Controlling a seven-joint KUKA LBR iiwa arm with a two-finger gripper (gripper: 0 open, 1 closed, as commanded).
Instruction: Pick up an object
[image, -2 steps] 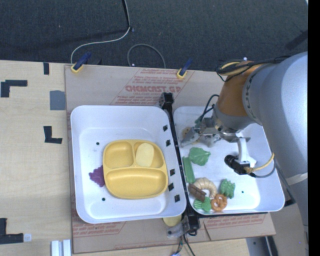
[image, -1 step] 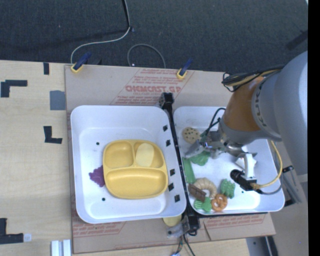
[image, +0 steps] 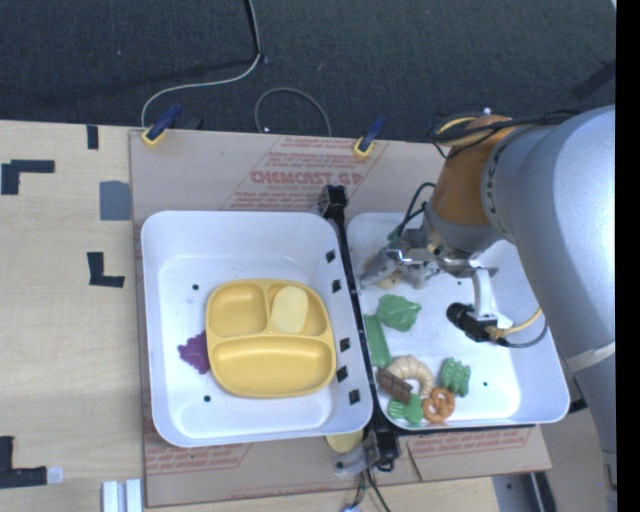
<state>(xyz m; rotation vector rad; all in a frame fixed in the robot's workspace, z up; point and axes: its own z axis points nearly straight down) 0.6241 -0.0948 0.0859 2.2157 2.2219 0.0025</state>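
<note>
The end effector (image: 392, 262) hung low over the right bin (image: 520, 395), near its far left corner, just above a green leaf-shaped piece (image: 398, 312). Whether its fingers were open could not be told. A yellow divided tray (image: 268, 338) lay in the left bin (image: 160, 300).

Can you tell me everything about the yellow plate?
The yellow plate looks like smooth plastic, with rounded corners and three sections: two small ones at the far side and one wide one nearer the camera. It lies flat in the left bin, near its middle. A pale yellow oval piece sits in the small right section. A purple thing peeks out at the plate's left edge.
</note>
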